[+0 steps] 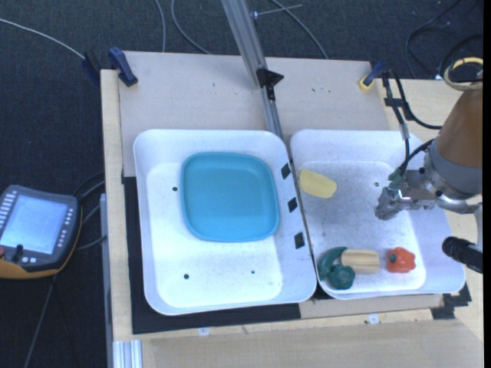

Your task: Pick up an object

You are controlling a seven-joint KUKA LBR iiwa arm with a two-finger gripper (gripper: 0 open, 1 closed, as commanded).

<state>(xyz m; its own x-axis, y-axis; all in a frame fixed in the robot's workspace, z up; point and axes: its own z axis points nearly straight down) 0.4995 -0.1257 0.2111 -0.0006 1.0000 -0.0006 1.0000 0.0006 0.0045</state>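
Note:
In the right bin (349, 159) lie a pale yellow piece (317, 183) near the far left corner, and along the near wall a dark green object (336, 267), a tan wooden block (360, 261) and a small red object (400, 260). My gripper (387, 205) hangs over the right half of this bin, above and behind the red object, with nothing visible between its fingers. The camera looks down on it, so the fingers' gap is not clear.
The left bin (157, 228) holds a square blue plate (230, 195). A metal pole (249, 41) slants across the bench from the back down to the divide between the bins. A teach pendant (34, 228) lies off the bench at left.

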